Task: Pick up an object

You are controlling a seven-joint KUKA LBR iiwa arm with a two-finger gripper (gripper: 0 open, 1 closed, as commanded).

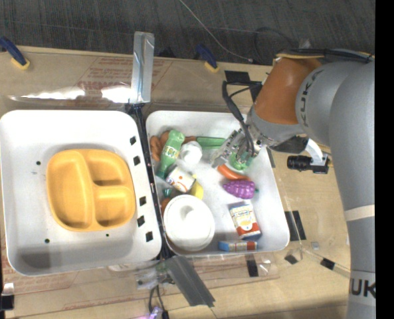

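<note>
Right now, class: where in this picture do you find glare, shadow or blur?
Camera view: glare streaks the plastic sheet behind the left bin; soft shadow pools in that bin's near-left corner; the gripper and the toys beneath it look slightly blurred; the yellow tray is evenly lit.

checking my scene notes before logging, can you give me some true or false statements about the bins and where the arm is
1. The yellow divided tray lies in the left bin. True.
2. The gripper is over the left bin. False: it is low in the right bin, at its upper right, near an orange carrot-like toy.
3. The purple toy lies in the right bin. True.
4. The white bowl sits on the yellow divided tray. False: it sits at the lower left of the right bin.
5. The green bottle is in the left bin. False: it is in the right bin, near its left wall.
</note>
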